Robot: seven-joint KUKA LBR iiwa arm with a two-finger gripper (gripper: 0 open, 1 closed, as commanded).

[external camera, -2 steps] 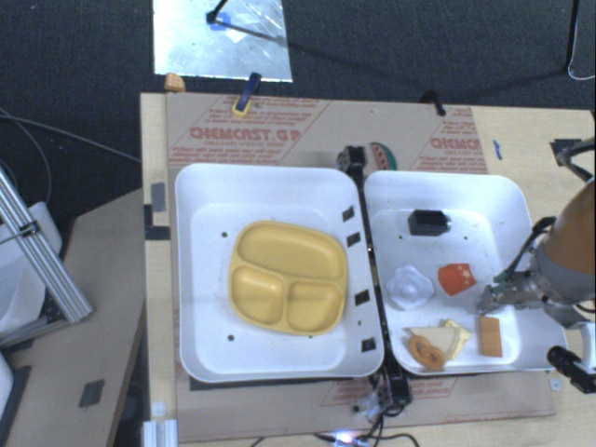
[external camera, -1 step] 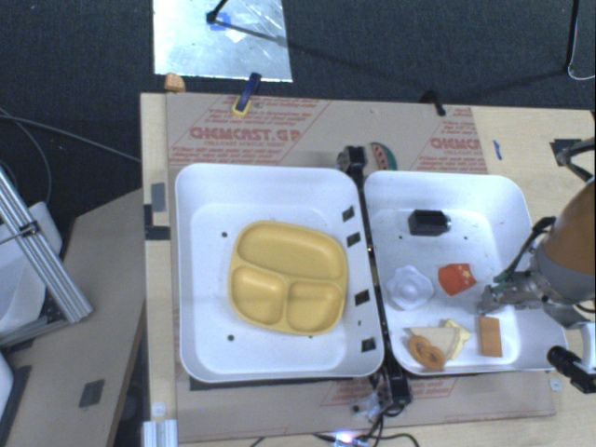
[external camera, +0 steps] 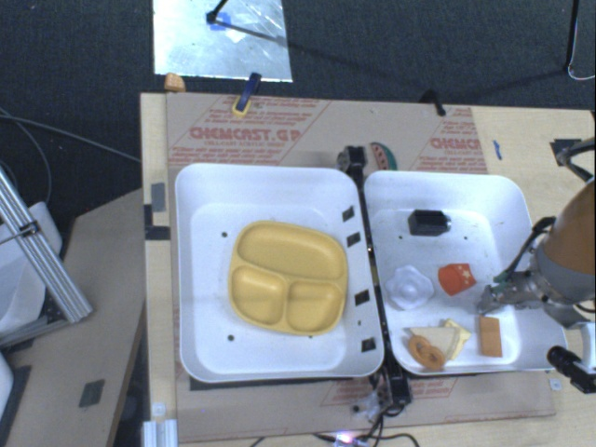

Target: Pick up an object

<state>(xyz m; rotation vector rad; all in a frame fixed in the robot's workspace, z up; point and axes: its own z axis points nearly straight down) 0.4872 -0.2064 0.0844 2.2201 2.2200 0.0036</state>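
Nearest you, along the front wall of the right bin [external camera: 521,194], you find three items in a row: an orange ring [external camera: 426,352] at the left, lying on a pale wedge [external camera: 449,338] that looks like a sandwich piece, and an orange-brown block [external camera: 490,336] standing just beside them to the right.

Next back, you see the claw [external camera: 494,296] low in the right bin, entering from the right edge on the grey arm [external camera: 568,250]. Its tip sits just above the block and just right of a red piece [external camera: 455,278]. You cannot tell how far the claw is open, and nothing is visibly between its fingers. Whether it touches the block or the red piece cannot be determined.

Left of the red piece, near it but apart, lies a clear plastic item [external camera: 409,286], hard to make out against the white floor. Further back in the same bin rests a black block [external camera: 428,222], well apart from the others.

In the left bin [external camera: 200,277] you find a yellow tray [external camera: 284,276] with three compartments, lying flat near the middle.

Behind both bins, the tabletop [external camera: 279,133] shows a printed brown sheet, with a small blue-and-yellow tool [external camera: 247,95] at its far edge.
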